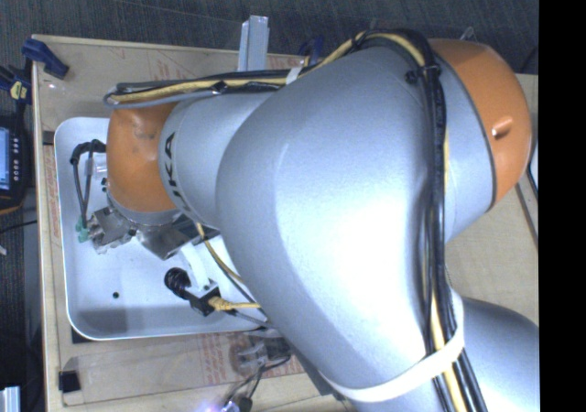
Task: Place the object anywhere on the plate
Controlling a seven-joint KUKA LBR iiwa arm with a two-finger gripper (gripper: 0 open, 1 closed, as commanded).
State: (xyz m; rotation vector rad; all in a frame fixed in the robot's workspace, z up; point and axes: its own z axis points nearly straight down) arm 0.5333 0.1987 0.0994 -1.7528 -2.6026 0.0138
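Reaching low over the left bin (69, 218), the arm (348, 218) covers most of it; the gripper (110, 229) sits near the bin's left wall; object and plate are hidden, so progress can't be judged.

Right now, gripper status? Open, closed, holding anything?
Gripper: cannot be told. The arm's wrist hangs low over the left bin and hides the grasping end; no held object can be seen.
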